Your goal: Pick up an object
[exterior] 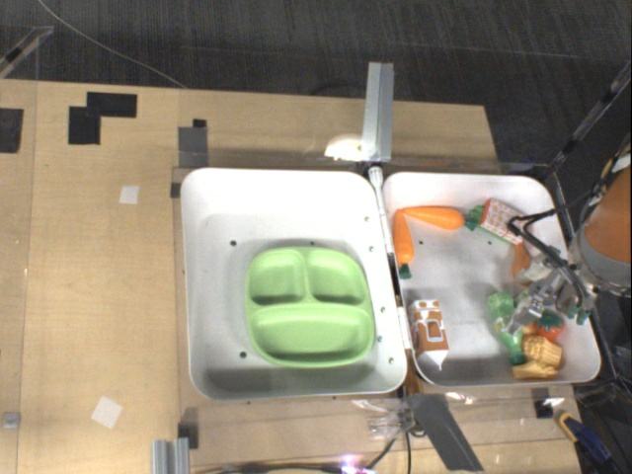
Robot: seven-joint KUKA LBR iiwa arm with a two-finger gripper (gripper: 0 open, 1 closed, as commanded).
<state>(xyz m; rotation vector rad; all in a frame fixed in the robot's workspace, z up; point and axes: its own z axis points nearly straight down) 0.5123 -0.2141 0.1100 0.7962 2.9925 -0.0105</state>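
Grey metal and dark cable make up the gripper [549, 302], which is seen low over the right bin [464, 363], near that bin's right wall. Whether anything is held cannot be told, as the tip is blurred against the clutter beneath it. The arm [607, 235], grey with an orange band, is seen entering from the right edge.

Just beside the gripper, a green toy [504, 314] is found, and below it a tan waffle-like piece [539, 355] lies in the bin's near right corner. A small red piece [553, 332] is seen between them. Up from the gripper, a small packet [499, 217] with red and white print lies near the far wall, touching the green end of a carrot [431, 218]. A second orange piece [404, 240] is laid along the left wall of the same bin. A brown and white box [431, 326] rests near the bin's near left corner, well apart from the gripper.

In the left bin [212, 265], a green divided tray [309, 306] is placed, three compartments being visible. Both bins are carried on a pale wooden tabletop [89, 314].
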